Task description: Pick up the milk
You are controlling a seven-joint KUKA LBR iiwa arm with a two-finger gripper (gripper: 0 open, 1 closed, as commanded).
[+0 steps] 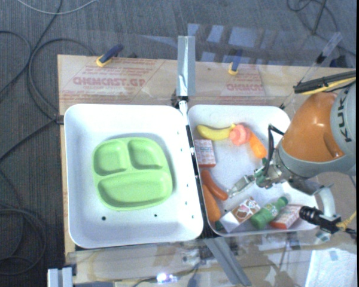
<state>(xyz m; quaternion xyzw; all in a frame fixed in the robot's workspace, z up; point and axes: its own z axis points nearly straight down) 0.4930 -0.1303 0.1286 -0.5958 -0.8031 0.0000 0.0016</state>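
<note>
A small white carton with a red and brown label (pixel 245 210), which I take for the milk, lies tilted near the front wall of the right bin (pixel 227 113). My gripper (pixel 242 186) hangs over the middle of that bin, just behind the carton and apart from it. Nothing shows between its fingers. The grey arm with its orange band (pixel 314 137) reaches in from the right and hides the bin's right side.
A second small red and white carton (pixel 204 152) lies by the right bin's left wall. Also there: a banana (pixel 214 131), a pink and orange piece (pixel 246 137), a sausage (pixel 214 186), a carrot (pixel 212 207), a green bottle (pixel 269 213), a red box (pixel 288 216). The left bin (pixel 84 220) holds a green divided plate (pixel 133 172).
</note>
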